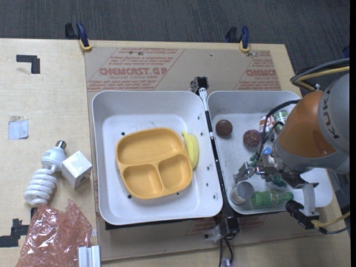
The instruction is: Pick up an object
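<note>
My gripper [248,173] hangs low over the front half of the right bin [233,101], below the arm's orange band [303,127]. Just in front of it lie a small grey round cup [242,193] and a green bottle [271,197] on its side. Farther back in the same bin sit a brown ball [224,128] and a dark red ball [251,138]. A colourful can [275,120] is partly hidden by the arm. Nothing visible is held in the gripper.
The left bin [103,103] holds a yellow divided plate [154,162] with a yellow banana-like piece [192,149] at its right edge. Left of the bins on the bench lie a spiral light bulb [44,177], a white cube [77,169] and a crumpled red bag [53,238].
</note>
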Controlling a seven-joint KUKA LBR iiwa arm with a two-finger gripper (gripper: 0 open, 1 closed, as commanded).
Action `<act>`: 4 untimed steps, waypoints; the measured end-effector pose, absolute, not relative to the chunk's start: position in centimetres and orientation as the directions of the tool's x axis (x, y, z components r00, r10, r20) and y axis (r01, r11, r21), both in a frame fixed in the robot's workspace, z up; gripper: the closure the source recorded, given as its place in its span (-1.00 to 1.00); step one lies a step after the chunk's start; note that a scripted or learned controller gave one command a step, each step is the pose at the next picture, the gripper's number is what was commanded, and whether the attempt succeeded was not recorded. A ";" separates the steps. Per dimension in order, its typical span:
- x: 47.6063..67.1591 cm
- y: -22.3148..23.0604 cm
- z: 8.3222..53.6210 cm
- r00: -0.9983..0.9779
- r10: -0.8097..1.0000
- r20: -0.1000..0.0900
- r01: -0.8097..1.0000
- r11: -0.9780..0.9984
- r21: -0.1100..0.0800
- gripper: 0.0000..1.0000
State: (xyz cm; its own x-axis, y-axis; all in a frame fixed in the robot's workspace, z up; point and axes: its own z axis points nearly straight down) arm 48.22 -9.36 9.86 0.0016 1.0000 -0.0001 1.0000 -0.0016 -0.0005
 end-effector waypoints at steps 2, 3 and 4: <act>53.7 -0.9 19.2 -0.002 1.000 -0.001 1.000 0.002 0.001 1.00; 53.7 -0.9 19.2 -0.002 1.000 -0.001 1.000 0.002 0.001 -1.00; 56.3 -10.0 12.0 -0.001 1.000 -0.001 1.000 0.001 -0.001 -1.00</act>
